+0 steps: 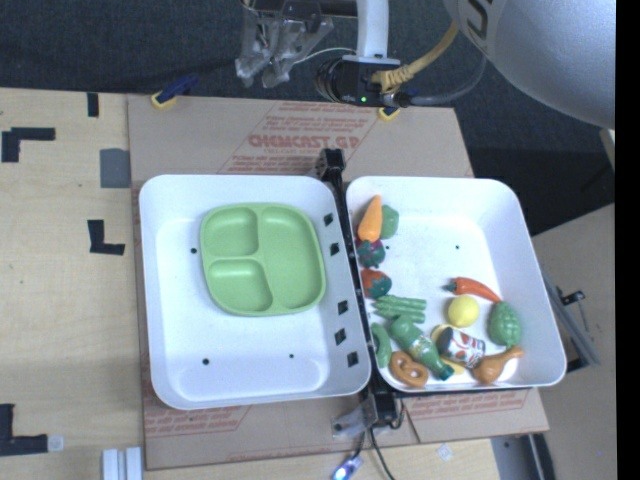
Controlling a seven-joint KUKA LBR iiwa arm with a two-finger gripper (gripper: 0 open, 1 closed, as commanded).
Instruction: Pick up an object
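The right bin [500, 218] holds several toy foods along its left and front sides: an orange carrot [370, 218], a red chili [473, 288], a yellow lemon [462, 311], a leafy green piece [505, 323], a small can [463, 346], a green bottle [420, 348], a brown ring [408, 369] and a drumstick [492, 366]. My gripper [270, 60] hangs high at the top of the view, beyond the far edge of the bins and well away from the toys. It is open with nothing between its fingers.
A green divided plate [264, 258] lies in the left bin [170, 348]. Both bins rest on a cardboard sheet [290, 143]. The big grey arm body [540, 28] fills the top right corner. A cable [425, 63] runs behind the bins.
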